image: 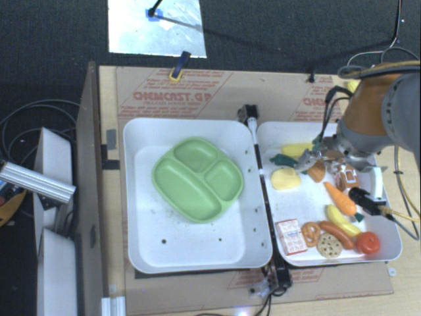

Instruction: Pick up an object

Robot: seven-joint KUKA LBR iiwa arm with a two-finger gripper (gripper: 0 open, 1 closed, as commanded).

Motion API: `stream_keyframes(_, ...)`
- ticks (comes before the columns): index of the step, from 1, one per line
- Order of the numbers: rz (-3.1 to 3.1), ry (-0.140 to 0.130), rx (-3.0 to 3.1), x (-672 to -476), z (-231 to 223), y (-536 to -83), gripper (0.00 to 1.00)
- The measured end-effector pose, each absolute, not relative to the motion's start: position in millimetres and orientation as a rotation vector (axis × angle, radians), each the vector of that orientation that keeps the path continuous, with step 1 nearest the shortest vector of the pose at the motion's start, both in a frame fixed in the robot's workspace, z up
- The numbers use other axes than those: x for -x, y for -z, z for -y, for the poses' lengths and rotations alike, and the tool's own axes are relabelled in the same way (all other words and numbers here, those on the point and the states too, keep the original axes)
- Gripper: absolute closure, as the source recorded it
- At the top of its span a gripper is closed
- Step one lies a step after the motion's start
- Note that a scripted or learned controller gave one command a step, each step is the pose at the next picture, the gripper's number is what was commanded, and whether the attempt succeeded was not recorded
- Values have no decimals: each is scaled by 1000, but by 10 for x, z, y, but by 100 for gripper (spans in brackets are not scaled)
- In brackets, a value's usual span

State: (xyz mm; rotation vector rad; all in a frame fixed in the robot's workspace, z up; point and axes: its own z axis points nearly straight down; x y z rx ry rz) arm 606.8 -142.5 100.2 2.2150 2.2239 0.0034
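Grey arm reaching from right, orange-banded wrist bent down, hand low

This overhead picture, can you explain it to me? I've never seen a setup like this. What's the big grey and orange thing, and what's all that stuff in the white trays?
The grey and orange thing is a robot arm reaching in from the right. Its gripper is low over the right bin, among the toys; whether it holds anything cannot be told. One camera looks down at a slant on a bench with two shallow white bins. The left bin holds a green divided plate. The right bin holds toy food: a carrot, a banana, a tomato, a pretzel, a cookie and a yellow lump.
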Motion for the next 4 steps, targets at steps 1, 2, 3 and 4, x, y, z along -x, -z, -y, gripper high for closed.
stream_keyframes(1,-2244,-12,-2216,-6522,2000,-866,0)
stream_keyframes(2,-2228,2,-2224,-5709,1495,-841,0)
stream_keyframes(3,-2220,-8,-2208,-6390,1774,-1170,0)
stream_keyframes(4,-2226,1,-2218,-6094,1524,-903,0)
